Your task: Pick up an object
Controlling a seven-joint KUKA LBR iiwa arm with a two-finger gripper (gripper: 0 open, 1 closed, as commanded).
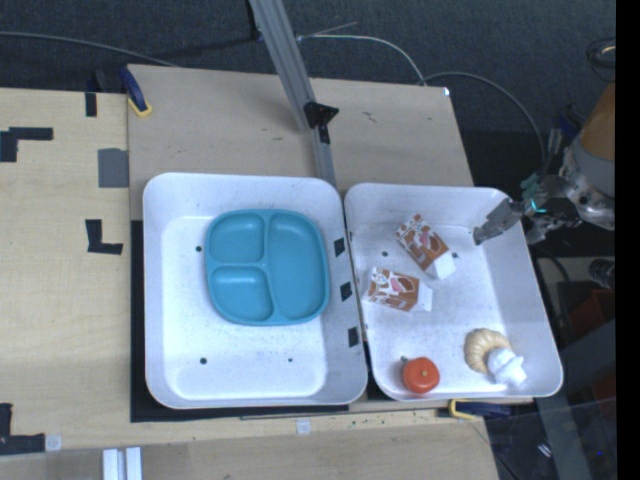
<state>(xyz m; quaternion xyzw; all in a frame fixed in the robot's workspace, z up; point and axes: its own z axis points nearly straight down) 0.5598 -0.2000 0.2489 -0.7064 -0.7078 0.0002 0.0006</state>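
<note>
In the right bin (520,268) lie two brown-and-white printed packets, one upper (423,244) and one lower (396,289). A red tomato-like ball (421,374) rests near the front wall, and a tan croissant-shaped toy with a white end (491,353) sits at the front right. My gripper (497,224) hangs over the bin's upper right edge, to the right of the upper packet and apart from it. Nothing shows between its fingers.
The left bin (170,298) holds a teal divided plate (267,265). A grey metal pole (290,58) slants down to the back of the bins. Cables run across the dark floor behind the bench.
</note>
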